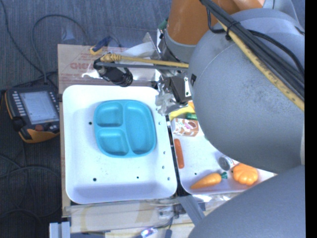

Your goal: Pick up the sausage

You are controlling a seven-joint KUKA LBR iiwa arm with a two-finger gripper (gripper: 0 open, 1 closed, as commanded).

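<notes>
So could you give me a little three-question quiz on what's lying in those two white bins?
1. True or false: the blue three-compartment plastic plate lies in the left white bin.
2. Which bin holds the thin reddish-orange sausage: A) left, B) right white bin?
3. Fill in: beside the orange toy carrot, near the right bin's front edge, sits a small orange ____.

Key: 1 true. 2 B, close to the wall between the bins. 3 pumpkin. The claw sits above the divider at the far end of the bins.
</notes>
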